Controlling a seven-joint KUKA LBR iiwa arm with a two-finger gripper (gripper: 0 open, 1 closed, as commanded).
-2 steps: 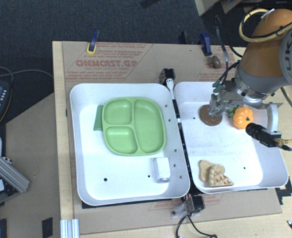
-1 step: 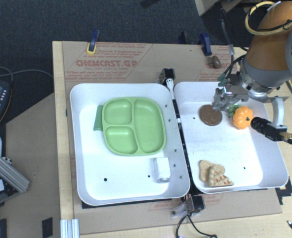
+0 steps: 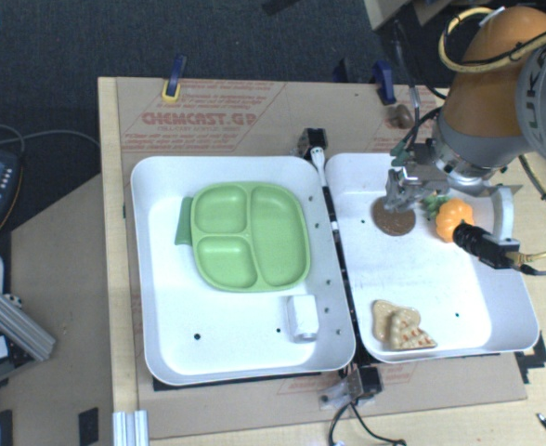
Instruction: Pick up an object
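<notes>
The grey arm with its orange band reaches in from the right, and its end effector (image 3: 401, 191) hangs low over the far part of the right-hand white bin (image 3: 459, 277). It sits directly above a flat brown round disc (image 3: 394, 220), which lies on the bin floor near the far-left corner; being round, the disc has no long axis and points no particular way. Its surface looks dull and matte. From here I cannot tell how far the end effector's tips are parted, or whether they have hold of the disc.

Just to the right of the disc rests a smooth, glossy orange fruit-shaped toy (image 3: 453, 217) with a green leafy bit at its far side. Near the front edge of the same bin lies a tan, bumpy, waffle-like piece (image 3: 402, 325).

In the left-hand white bin (image 3: 162, 277) sits a pale green plastic tray with 3 compartments (image 3: 251, 236), rounded at the corners, and just in front of it a small white block (image 3: 302, 317).

The brown cardboard-topped bench (image 3: 227, 119) carries both bins.
</notes>
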